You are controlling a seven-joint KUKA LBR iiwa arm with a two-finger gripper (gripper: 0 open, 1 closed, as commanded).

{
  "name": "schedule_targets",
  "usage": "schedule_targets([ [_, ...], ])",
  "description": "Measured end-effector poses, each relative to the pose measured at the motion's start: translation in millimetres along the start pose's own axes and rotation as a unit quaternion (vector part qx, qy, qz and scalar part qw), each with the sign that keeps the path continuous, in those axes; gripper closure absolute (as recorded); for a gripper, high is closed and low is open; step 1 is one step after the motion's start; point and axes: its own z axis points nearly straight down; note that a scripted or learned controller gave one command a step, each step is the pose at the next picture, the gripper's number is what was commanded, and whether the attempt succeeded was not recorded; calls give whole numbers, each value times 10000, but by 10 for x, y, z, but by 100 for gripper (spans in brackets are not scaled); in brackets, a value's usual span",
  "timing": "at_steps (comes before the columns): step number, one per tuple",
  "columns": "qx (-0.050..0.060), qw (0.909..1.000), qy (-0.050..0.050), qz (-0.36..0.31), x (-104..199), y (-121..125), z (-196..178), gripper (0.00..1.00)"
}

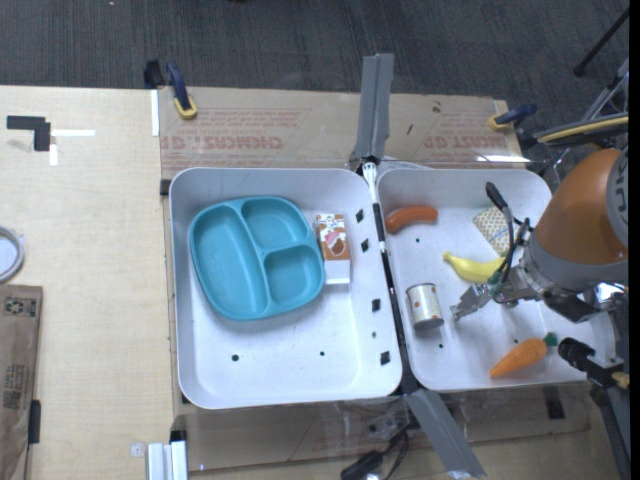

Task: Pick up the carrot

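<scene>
The carrot (520, 358), orange with a green stub at its right end, lies near the front right corner of the right bin (450, 373). My gripper (468, 303) hangs over the middle of that bin, up and to the left of the carrot and apart from it. It sits between the metal can (425, 306) and the banana (475, 266). Nothing shows in its grasp.
A reddish sausage (411, 217) and a patterned packet (492, 228) lie at the back of the right bin. The left bin (280, 368) holds a blue divided plate (258, 256) and a small snack box (333, 238). The arm's orange band (590, 213) overhangs the right bin's right side.
</scene>
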Motion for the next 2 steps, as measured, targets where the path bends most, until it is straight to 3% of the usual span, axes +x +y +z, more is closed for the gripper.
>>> schedule_targets([
  [1,14,9941,-4,1085,-78,226,-761,0],
  [2,12,9962,1,874,67,275,8,0],
])
